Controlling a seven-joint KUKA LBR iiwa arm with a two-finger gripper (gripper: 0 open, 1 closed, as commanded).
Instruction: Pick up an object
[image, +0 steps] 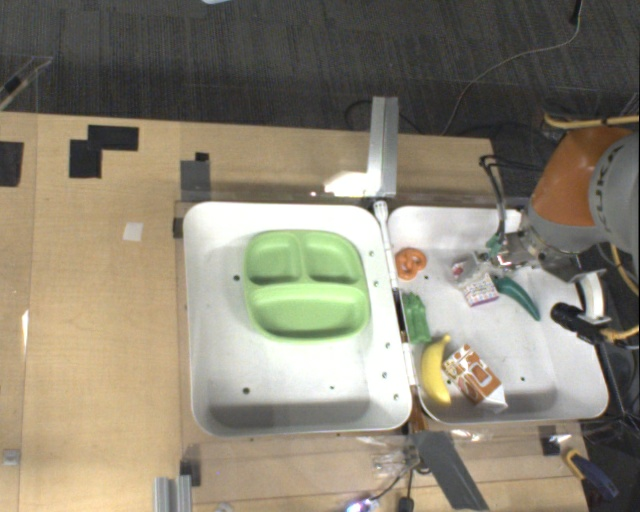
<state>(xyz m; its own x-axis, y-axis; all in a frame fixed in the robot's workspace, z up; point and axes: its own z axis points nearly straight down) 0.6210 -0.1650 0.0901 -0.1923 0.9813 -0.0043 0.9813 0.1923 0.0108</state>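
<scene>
The right bin (560, 395) holds several small objects. An orange round piece (409, 262) lies near its left wall. A pink and white packet (478, 287) sits in the middle, with a teal-green pepper (521, 296) just to its right. A green leafy item (415, 321), a yellow banana (435, 369) and a brown and white carton (473, 376) lie toward the front left. My gripper (499, 252) hangs low over the back of this bin, just above the packet and pepper. I see nothing held in it.
A green divided plate (305, 283) rests in the left bin (215, 390). The grey arm with its orange band (565, 190) covers the right bin's back right corner. A metal post (384, 140) stands behind the two bins.
</scene>
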